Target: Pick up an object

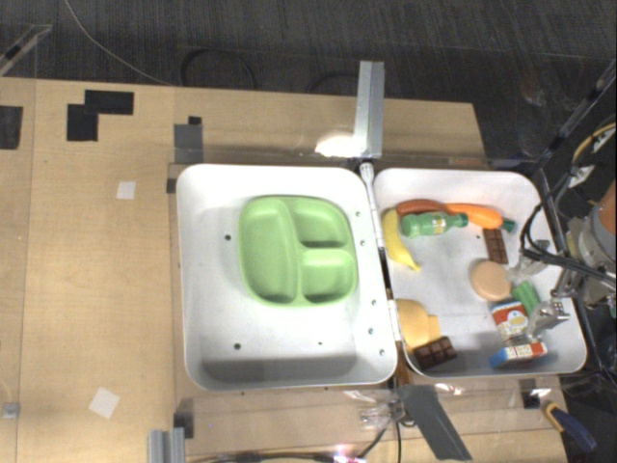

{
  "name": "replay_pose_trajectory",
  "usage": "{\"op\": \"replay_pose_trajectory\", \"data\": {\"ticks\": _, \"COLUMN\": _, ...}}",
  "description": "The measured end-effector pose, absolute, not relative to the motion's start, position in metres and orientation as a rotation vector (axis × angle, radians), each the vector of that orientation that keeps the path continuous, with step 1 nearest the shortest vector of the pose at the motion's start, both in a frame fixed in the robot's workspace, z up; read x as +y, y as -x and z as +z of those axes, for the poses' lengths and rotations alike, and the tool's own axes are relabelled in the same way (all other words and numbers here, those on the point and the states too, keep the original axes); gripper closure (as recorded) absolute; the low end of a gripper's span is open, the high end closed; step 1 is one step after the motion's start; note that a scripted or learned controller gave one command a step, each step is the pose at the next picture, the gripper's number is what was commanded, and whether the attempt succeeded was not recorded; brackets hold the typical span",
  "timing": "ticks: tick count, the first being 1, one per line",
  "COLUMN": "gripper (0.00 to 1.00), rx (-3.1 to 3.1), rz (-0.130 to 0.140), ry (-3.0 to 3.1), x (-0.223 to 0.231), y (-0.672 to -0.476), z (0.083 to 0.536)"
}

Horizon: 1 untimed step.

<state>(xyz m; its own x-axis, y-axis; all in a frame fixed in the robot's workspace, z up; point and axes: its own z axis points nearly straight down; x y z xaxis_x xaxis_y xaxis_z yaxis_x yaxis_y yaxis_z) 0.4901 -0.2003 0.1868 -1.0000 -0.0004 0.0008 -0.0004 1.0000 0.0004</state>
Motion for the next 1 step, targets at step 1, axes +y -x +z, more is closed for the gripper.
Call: {"op": "replay_pose_trajectory", "data": {"ticks": 1, "gripper": 0.0, "rx": -3.169, "rz": 0.014, "ry": -0.038, "x": -0.2021, "y": -0.5021, "z": 0.0954}}
